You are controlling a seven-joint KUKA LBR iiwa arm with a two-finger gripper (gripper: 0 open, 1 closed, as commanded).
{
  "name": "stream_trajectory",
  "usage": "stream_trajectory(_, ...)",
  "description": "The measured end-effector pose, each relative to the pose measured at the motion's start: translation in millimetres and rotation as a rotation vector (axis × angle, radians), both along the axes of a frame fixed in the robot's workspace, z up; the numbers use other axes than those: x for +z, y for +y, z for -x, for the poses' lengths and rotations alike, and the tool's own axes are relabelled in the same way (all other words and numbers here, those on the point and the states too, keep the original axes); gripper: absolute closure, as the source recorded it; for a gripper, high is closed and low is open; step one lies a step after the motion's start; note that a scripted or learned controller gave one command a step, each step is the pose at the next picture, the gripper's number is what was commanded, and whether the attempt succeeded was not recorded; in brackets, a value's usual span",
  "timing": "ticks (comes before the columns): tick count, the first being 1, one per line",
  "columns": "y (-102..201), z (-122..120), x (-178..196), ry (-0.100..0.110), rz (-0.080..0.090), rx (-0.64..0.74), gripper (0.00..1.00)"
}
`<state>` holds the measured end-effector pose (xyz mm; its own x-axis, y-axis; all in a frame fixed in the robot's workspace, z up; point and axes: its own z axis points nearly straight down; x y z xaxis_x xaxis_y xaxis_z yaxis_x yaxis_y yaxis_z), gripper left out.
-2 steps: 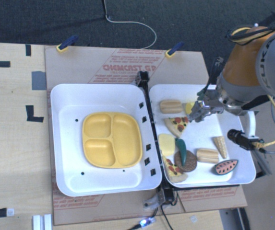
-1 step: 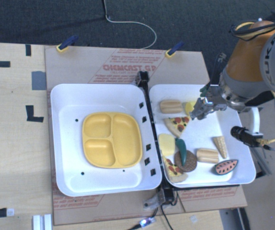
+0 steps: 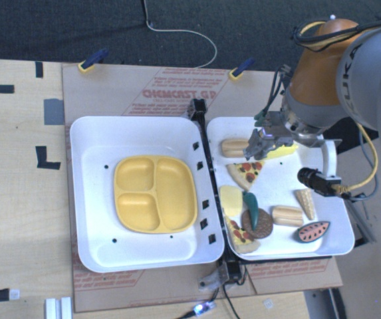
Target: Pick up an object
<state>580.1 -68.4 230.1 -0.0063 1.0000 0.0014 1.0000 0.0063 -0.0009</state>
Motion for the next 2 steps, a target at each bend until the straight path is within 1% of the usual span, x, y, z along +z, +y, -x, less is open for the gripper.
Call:
stream_trajectory(1,49.2,-24.1,7.1,-0.001,0.0,0.001,1.0)
stream_trajectory(2,107.9,-48.1,0.6,-0.001,0.001,0.001,1.0)
